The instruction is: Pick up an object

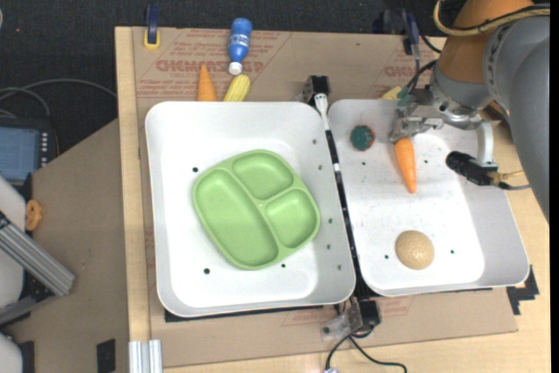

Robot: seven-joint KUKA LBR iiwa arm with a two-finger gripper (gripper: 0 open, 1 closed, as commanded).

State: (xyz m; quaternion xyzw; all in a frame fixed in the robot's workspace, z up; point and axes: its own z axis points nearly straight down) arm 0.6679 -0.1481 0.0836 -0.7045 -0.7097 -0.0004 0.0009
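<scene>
A: Camera view, fixed overhead, slanted. Two shallow white plastic bins side by side on the cardboard-topped bench. The left white bin carries one thing, a green three-compartment plastic plate, sitting near its middle.

B: And the right white bin?

A: Three loose pieces. A small dark-green ball at about 10 o'clock of the bin. An orange plastic carrot at roughly 12 o'clock, thick end up, tip pointing to 6. A tan, egg-shaped object toward 6 o'clock, well apart from the others.

B: Arm?

A: The grey arm comes in from 3 o'clock. Its two-finger gripper sits right over the carrot's thick end, touching or just above it. I cannot tell which.

B: Fingers open or closed?

A: Cannot tell; the wrist body hides them. I would not call the carrot held.

B: Why there?

A: My reading: the carrot is the target. The gripper is lined up on the wide end, which offers the most to bite on. The green ball lies just beside, at the gripper's 9 o'clock, so a sloppy close could nudge it.

B: Outside the bins?

A: Past the left bin's 12 o'clock edge, on the cardboard: a small white bottle with a blue cap, a yellow toy corn cob, and a second orange carrot-like piece. Out of play, I judge.
</scene>
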